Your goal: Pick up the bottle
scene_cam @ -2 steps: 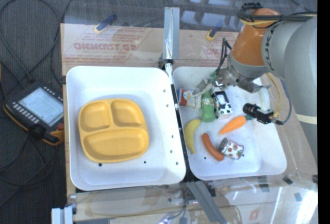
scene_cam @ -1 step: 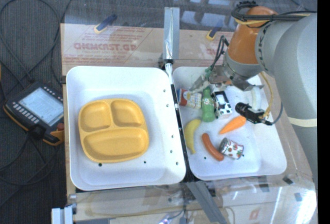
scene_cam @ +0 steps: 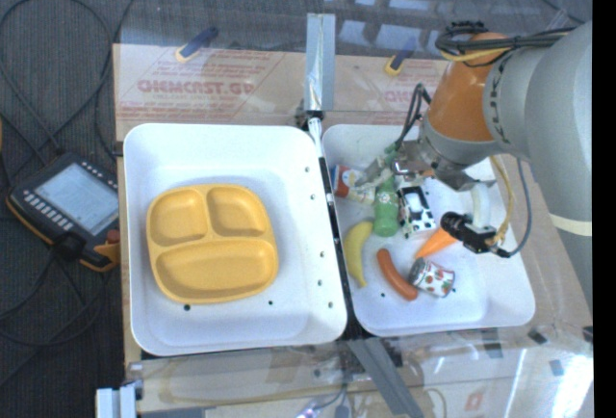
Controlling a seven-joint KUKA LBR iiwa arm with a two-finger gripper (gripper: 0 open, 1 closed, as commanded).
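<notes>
The green bottle point(scene_cam: 386, 211) lies in the right bin point(scene_cam: 491, 305), near its back left, pointing roughly away from me. My gripper point(scene_cam: 406, 173) hangs low over the bin just behind and to the right of the bottle's upper end, under the orange-banded wrist. Its dark body hides the bottle's top, and I cannot make out whether it touches the bottle.
Around the bottle lie a banana point(scene_cam: 357, 250), a red sausage point(scene_cam: 396, 274), a carrot point(scene_cam: 438, 241), a spotted can point(scene_cam: 436, 279), a black-and-white toy point(scene_cam: 416, 210) and a small red-and-white item point(scene_cam: 345, 183). The left bin point(scene_cam: 164, 310) holds a yellow divided plate point(scene_cam: 211, 242).
</notes>
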